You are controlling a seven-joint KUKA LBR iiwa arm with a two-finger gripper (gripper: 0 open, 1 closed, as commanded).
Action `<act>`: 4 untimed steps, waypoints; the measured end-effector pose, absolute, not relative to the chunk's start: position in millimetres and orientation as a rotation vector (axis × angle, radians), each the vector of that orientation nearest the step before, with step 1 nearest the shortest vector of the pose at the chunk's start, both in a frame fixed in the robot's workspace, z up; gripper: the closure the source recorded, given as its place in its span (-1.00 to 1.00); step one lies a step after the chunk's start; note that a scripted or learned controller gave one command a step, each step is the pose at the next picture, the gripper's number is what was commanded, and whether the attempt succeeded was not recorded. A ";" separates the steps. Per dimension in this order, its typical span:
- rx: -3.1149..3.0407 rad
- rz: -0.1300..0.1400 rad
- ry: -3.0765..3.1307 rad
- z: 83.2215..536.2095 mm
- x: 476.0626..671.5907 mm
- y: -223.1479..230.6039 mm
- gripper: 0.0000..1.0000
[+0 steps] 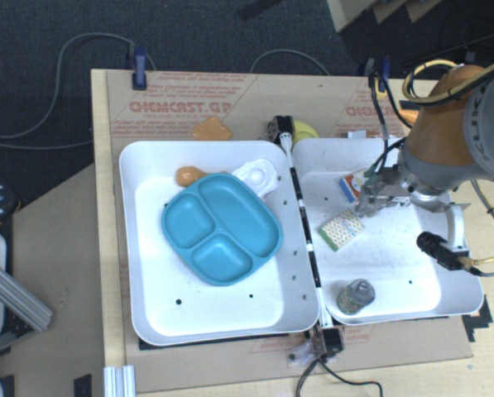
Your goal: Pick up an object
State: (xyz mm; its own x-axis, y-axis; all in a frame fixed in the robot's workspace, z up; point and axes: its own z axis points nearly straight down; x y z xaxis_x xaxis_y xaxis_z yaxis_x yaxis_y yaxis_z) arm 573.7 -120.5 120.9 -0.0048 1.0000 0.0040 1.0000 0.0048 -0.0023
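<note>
The arm (458, 126) comes in from the right and hangs over the right bin (395, 300). Its big grey and orange body covers the back right part of that bin. The gripper (377, 190) is a small dark jumble low over the bin, and it is too tangled to show clearly. Just below and left of it lies a checked pad (342, 230), tilted on the bin floor. It is very near the gripper tip, but whether they touch is hard to see. A small red and blue thing (348, 188) sits beside the gripper, partly hidden by it, and it is too small to name. A round grey thing (356, 294) rests near the front edge of the right bin. In the left bin (147, 296) a blue tray (220, 228) with three parts lies tilted. It covers part of an orange thing (189, 174) and part of a white lid (257, 174) behind it. Behind the bins, on the board, sit an orange lump (212, 129) and a yellow thing (303, 131), which is half hidden by a black clip (281, 126).
</note>
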 end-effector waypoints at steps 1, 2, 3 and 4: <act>-2.220 0.001 -2.220 119.4 574.0 -124.6 -1.00; -2.219 0.003 -2.224 85.4 626.2 -106.9 -1.00; -2.208 0.026 -2.198 82.6 647.6 -125.0 -1.00; -2.226 -0.002 -2.223 85.1 667.3 -149.7 -1.00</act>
